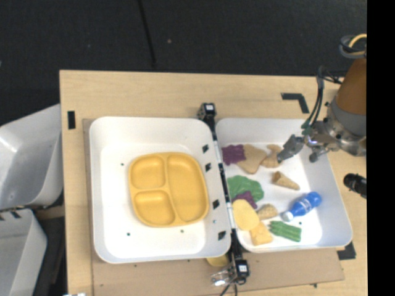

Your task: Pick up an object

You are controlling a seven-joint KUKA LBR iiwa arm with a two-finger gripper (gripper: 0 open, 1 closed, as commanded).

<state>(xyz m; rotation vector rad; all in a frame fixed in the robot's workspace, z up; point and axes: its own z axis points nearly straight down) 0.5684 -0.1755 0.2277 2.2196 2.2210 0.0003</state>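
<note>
The gripper (300, 148) hangs low over the far right part of the right bin (330, 224), its jaws apart, one finger reaching left toward a tan piece (272, 155) and the other toward the bin's right wall; nothing sits between them, so no object is held, and this reads as a descent onto the clutter rather than a lift. The pickable things all lie in this bin, crowded toward its left side: a purple piece (232, 153) and a beige flat piece (251, 158) at the far end, a tan wedge (286, 179) near the middle, a green leafy item (244, 185), a blue bottle (303, 205) lying on its side, a yellow oval (244, 214), an orange block (261, 235) and a green pod (285, 230) at the near edge. The left bin (111, 227) holds a yellow divided plate (168, 187) with nothing in its three compartments. Both bins rest on the wooden tabletop (154, 91), joined by clips along their shared edge.
</note>
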